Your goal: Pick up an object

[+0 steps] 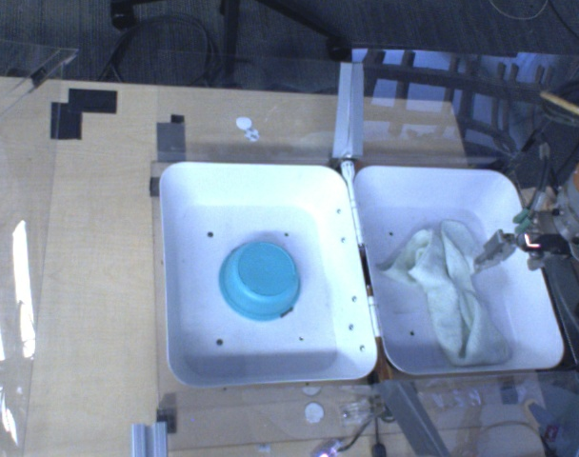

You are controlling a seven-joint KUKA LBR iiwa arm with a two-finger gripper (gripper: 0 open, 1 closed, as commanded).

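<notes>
A light blue bowl (260, 280) lies upside down in the middle of the left bin (189, 350). A crumpled white cloth (449, 288) stretches from the centre of the right bin (413, 198) toward its front edge. My gripper (514, 251) hangs over the right side of the right bin, just right of the cloth's upper end. It is open, with nothing between its fingers; one fingertip (490, 250) is close to the cloth's edge.
A metal divider rail (347, 112) runs behind the gap between the two bins. The wooden bench (80, 255) extends to the left. Cables and arm parts crowd the right edge beyond the right bin.
</notes>
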